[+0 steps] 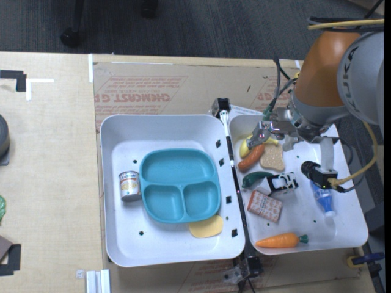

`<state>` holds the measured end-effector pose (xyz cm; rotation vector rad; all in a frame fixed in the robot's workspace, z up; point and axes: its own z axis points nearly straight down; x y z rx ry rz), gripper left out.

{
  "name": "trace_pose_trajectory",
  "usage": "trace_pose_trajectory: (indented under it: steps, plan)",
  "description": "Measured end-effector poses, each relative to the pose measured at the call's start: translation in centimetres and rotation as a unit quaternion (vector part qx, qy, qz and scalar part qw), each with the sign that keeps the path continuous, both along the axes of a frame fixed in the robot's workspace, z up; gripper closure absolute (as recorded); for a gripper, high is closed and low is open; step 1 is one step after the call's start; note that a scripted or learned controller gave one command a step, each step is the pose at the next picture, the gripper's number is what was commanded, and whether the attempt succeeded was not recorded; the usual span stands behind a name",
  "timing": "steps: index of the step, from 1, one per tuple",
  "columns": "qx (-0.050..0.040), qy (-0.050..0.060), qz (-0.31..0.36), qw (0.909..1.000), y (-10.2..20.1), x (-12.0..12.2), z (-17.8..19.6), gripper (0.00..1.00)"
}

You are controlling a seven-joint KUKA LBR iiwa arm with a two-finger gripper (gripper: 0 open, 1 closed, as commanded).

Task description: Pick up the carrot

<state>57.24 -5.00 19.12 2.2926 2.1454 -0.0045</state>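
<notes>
Presently we find the carrot (279,241) lying on its side against the near wall of the right bin (348,221), green top pointing away from the hinge between the bins, well apart from the gripper (264,132). The gripper sits at the far end of the same bin, directly over an orange sausage-shaped piece (250,158) and a yellow item (245,146), with a slice of toast (272,158) just beside them. We cannot tell from this view whether its fingers are apart or together, and nothing is visibly held.

In our judgement the step in hand is the approach, and it is not yet aimed at the target: the orange piece below the tool resembles the carrot in colour and invites a mistaken grasp. A sound attempt calls for travel toward the near wall of the bin, passing above the red packet (264,205) and the black-and-white object (283,182), then a descent with the fingers set across the carrot's narrow width, at mid-body. The wall close behind the carrot leaves little room for the nearer finger.

The arm enters from the right, its orange band (324,60) above the wrist, the wrist bent downward over the bin's far corner.
</notes>
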Motion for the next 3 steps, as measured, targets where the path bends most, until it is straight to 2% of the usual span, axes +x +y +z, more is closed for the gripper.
trace_pose_trajectory:
  steps: [1,2,3]
  plan:
    - [0.0013,0.002,-0.109,0.9941,5.5,-1.4,0.0,0.0]
    - [0.0,0.0,-0.123,0.9924,-2.2,-1.4,0.0,0.0]
    - [0.0001,0.001,-0.28,0.96,3.0,-0.7,-0.1,0.0]
